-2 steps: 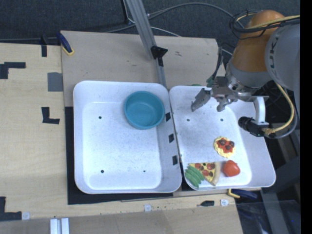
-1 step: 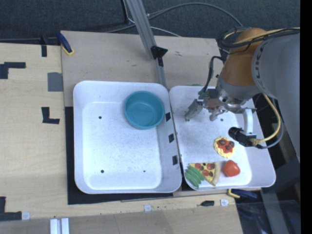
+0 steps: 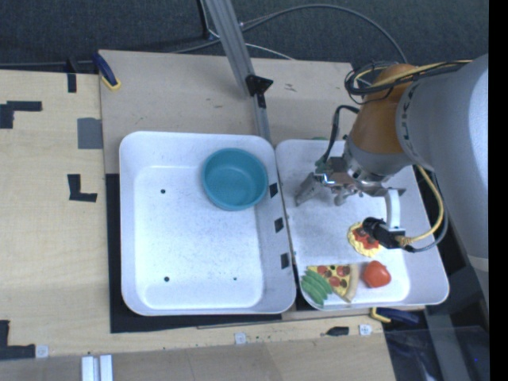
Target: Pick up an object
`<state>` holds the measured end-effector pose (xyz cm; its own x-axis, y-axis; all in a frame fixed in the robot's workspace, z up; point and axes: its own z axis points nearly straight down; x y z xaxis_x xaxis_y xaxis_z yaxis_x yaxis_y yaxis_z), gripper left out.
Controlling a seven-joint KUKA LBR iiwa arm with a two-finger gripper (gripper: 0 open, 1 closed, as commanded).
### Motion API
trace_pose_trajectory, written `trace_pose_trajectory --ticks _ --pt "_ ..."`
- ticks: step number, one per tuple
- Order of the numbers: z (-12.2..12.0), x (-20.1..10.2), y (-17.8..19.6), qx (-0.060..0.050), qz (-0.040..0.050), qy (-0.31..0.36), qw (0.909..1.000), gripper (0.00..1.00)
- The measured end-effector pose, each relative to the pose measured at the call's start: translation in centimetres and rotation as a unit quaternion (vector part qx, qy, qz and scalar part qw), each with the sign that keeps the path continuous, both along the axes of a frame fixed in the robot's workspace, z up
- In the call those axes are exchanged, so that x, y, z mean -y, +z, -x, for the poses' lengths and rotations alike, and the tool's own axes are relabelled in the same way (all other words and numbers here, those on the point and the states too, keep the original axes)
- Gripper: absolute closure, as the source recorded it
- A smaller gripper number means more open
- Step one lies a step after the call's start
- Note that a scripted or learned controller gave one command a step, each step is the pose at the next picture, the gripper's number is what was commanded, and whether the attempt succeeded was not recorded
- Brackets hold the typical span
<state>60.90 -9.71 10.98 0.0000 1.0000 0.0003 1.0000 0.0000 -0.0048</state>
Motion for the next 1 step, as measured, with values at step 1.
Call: trace_pose_trajectory --ticks 1 --pt "-0.03 -0.04 -2.05 0.003 0.0003 0.000 1.0000 0.00"
